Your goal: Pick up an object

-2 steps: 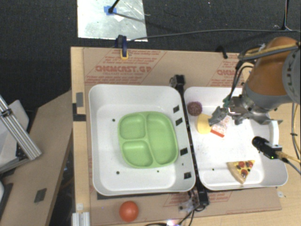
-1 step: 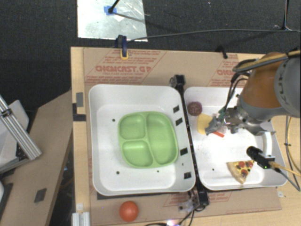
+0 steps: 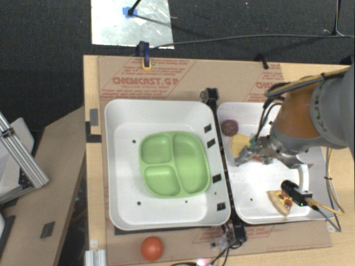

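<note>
orange ball (image 3: 152,247): on bench (image 3: 183,73), front of left bin (image 3: 119,148)
pizza slice (image 3: 281,201): right bin (image 3: 249,209), front corner
green tray (image 3: 174,164): 3 compartments, in left bin
jaws (image 3: 244,158): over right bin, state can't tell
yellow wedge (image 3: 240,143): pale, just beside jaws
purple ball (image 3: 229,127): dark, right bin rear

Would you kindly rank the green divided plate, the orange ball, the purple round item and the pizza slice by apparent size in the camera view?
1. green divided plate
2. pizza slice and orange ball: look alike, left unranked
3. purple round item
</note>
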You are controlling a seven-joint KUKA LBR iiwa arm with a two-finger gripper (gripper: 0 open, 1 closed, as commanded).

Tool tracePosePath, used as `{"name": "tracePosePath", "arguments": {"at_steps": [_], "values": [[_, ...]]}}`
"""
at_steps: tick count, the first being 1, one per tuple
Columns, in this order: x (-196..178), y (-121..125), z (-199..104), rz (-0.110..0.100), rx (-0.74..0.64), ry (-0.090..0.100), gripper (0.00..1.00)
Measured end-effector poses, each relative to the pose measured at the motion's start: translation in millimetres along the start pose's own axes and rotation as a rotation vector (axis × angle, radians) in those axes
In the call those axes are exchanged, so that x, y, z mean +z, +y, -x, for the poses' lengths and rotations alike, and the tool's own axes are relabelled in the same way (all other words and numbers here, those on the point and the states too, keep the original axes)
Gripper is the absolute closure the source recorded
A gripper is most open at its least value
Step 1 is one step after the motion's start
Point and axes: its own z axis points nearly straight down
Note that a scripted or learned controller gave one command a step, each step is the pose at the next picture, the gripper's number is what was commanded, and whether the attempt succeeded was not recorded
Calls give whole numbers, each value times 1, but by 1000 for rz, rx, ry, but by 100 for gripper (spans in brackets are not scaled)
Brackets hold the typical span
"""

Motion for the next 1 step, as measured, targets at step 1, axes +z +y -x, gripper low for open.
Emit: {"name": "tracePosePath", "arguments": {"at_steps": [1], "values": [[-13, 1, 0, 4, 1, -1, 100]]}}
